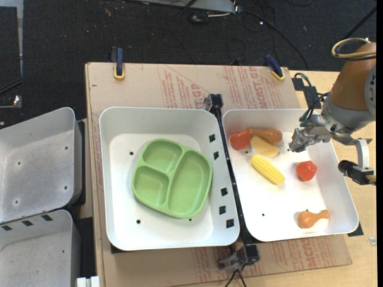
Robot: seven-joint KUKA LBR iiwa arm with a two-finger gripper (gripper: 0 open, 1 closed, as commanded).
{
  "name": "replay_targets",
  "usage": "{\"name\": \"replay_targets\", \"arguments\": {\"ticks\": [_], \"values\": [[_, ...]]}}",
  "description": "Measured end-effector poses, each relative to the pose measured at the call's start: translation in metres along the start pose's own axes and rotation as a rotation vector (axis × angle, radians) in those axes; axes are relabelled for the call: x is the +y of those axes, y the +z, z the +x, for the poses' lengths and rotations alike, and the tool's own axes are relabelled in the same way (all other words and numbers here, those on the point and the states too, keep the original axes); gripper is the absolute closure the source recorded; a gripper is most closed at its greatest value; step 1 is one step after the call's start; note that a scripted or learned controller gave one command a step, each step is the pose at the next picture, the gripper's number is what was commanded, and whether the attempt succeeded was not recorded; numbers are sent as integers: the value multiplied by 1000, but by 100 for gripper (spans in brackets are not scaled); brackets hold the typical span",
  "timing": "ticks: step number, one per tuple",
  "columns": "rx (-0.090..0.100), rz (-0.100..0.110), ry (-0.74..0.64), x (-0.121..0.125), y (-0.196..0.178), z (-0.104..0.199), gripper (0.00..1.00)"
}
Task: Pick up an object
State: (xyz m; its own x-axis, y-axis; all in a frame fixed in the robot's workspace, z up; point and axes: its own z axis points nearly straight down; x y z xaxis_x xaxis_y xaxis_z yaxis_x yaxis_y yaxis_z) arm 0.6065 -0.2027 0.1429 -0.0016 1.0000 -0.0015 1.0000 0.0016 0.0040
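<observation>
Two shallow white bins sit side by side; the left bin [114,220] holds a green three-compartment plastic plate [172,178], the right bin [338,205] has the toy food. The gripper [301,140] hovers over the right bin's far side, just above a small round red tomato-like toy [306,170], with a yellow plastic corn cob [267,169] to its left. Looks like the approach step; next it needs to drop straight onto something. Fingers are too dark and blurry, honestly can't tell how open they are, and I see nothing between them.
</observation>
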Motion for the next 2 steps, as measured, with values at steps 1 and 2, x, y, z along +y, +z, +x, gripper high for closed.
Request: {"name": "replay_targets", "arguments": {"ticks": [1,2], "values": [[-1,-2,0,2,-53,0,100],[3,2,-7,11,-63,62,100]]}}
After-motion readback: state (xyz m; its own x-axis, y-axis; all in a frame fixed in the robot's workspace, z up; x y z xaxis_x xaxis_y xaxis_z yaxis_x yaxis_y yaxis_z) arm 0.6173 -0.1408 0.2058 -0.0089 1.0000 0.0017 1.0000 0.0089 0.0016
